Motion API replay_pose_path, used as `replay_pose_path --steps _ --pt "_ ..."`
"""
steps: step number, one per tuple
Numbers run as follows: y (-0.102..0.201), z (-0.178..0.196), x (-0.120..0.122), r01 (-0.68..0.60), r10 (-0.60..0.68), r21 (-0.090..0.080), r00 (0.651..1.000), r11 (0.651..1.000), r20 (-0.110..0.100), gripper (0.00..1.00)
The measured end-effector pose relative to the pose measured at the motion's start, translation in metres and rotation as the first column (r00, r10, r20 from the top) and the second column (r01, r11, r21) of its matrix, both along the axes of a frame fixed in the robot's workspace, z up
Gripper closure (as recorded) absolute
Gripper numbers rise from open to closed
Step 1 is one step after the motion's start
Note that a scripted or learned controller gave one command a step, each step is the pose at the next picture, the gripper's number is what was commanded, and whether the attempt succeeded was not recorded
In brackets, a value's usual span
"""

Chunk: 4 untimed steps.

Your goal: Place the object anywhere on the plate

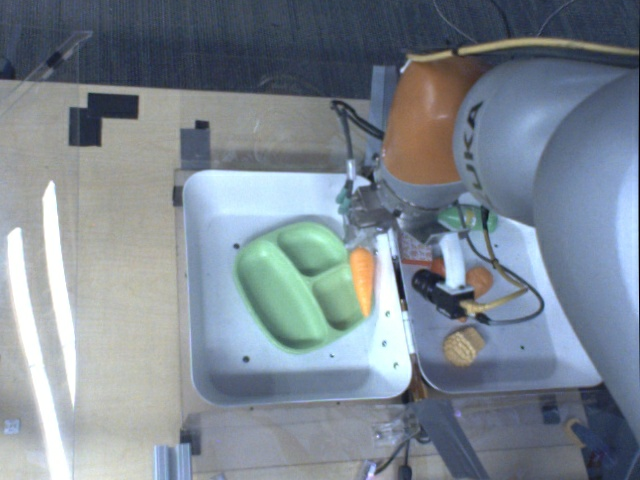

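Observation:
A green plate [300, 286] with three compartments lies tilted in the left bin [212, 218]. An orange carrot [362, 280] lies lengthwise over the plate's right rim, its upper end just under my gripper [362, 230]. The gripper hangs over the plate's upper right corner, close to the wall between the two bins. The wrist hides how the gripper meets the carrot.
The right bin [525, 363] holds a tan ridged round piece [463, 345], a small orange piece [481, 280], a white stick-like piece [453, 258] and a green item [468, 218] partly under the arm. The arm's large grey body covers the right side.

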State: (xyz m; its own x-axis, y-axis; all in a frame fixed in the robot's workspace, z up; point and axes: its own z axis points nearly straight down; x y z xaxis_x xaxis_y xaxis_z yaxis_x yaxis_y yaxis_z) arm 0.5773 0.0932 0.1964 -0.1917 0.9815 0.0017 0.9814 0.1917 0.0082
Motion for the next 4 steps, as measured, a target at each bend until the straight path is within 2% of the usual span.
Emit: replay_pose_path --steps 1,2,3,4 --pt "0.0 0.0 0.0 0.0 0.0 0.0 1.0 1.0 0.0 0.0" --pt "0.0 0.011 0.002 0.0 0.0 0.002 1.0 1.0 0.004 1.0" --pt "0.0 0.011 0.002 0.0 0.0 0.002 1.0 1.0 0.004 0.0" --pt "0.0 0.022 0.003 -0.001 0.001 0.004 1.0 1.0 0.008 1.0"
